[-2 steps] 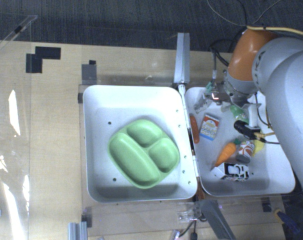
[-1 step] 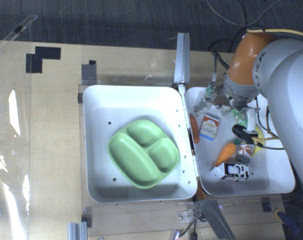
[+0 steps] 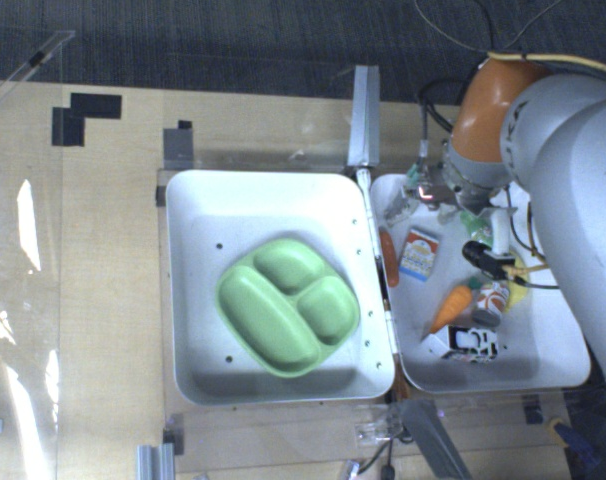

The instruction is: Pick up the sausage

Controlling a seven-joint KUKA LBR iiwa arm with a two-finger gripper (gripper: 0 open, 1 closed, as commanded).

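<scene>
The sausage is a thin reddish-brown piece lying lengthwise against the left wall of the right bin. My gripper hangs low over the far part of that bin, below the orange band of the arm. It is up and to the right of the sausage's far end, with a gap between them. The wrist and cables hide much of the gripper.
A green divided plate lies in the left bin. In the right bin are a small printed box, a carrot, a black-and-white item and other small pieces under the arm. A metal divider stands between the bins.
</scene>
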